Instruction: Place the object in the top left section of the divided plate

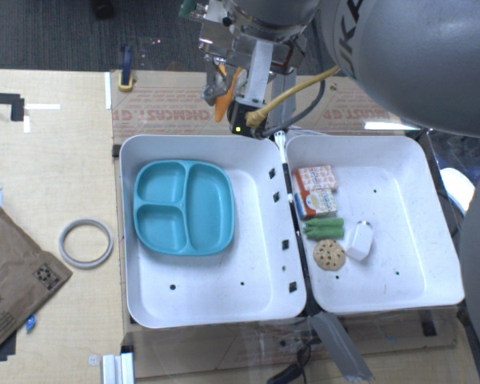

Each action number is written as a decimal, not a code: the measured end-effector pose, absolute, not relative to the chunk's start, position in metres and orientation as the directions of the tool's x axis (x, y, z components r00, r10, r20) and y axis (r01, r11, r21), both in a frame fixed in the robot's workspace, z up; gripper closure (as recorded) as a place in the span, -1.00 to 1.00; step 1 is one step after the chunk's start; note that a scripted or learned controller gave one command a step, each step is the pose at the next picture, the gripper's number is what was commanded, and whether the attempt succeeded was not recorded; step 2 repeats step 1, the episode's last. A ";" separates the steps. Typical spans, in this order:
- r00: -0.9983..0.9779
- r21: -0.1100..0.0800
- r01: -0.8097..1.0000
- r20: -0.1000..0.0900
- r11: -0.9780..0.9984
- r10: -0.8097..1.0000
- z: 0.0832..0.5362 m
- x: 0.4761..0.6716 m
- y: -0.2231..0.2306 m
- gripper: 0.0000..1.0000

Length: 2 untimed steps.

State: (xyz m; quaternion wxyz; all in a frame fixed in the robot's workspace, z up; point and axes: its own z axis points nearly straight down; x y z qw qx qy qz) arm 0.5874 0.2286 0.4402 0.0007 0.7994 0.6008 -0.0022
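Note:
A teal divided plate (184, 208) lies in the left bin (208, 294), with two small sections on its left and one large section on its right; all three sections are bare. My gripper (222, 94) hangs high over the back rim of the left bin, behind and to the right of the plate. A slim orange object (222, 105) shows pinched between its fingers, pointing downward. The gripper's lower tips are partly hidden by the wrist body.
The right bin (400, 286) holds a red-and-white snack box (316, 190), a green item (324, 228), a cookie (330, 255) and a white object (359, 241). A tape ring (86, 242) and a cardboard box (8, 282) lie on the bench to the left.

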 end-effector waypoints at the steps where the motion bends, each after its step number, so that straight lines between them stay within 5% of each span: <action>1: 0.054 -0.004 0.999 -0.004 -0.054 0.999 0.441 0.478 0.229 1.00; 2: 0.054 -0.004 0.999 -0.004 -0.054 0.999 0.441 0.478 0.229 1.00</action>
